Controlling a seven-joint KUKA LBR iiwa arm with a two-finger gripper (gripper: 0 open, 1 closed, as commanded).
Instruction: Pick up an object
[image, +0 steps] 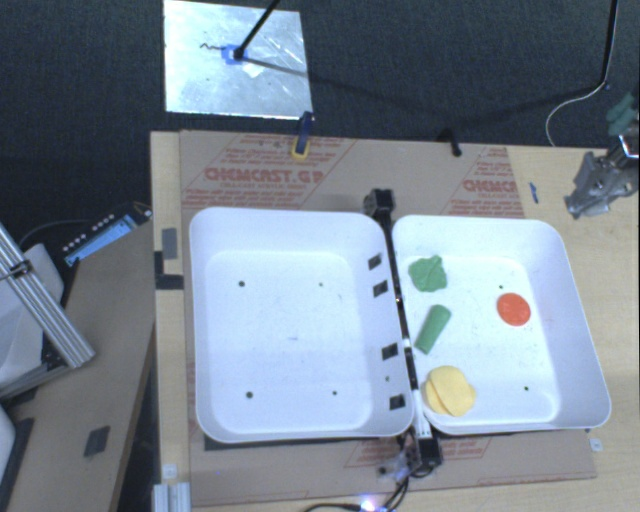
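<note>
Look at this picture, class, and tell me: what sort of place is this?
Probably a robotics lab bench set up for grasping trials. Two shallow white plastic bins sit clamped side by side on a cardboard sheet, the right one holding small toy foods such as a round orange-red disc, and a metal gripper waits at the right.

A single fixed camera looks down at a slant from above the counter (330, 165), far enough back to frame both white bins, the left bin (285, 320) and right bin (555, 300), with dark floor along the top edge.
</note>
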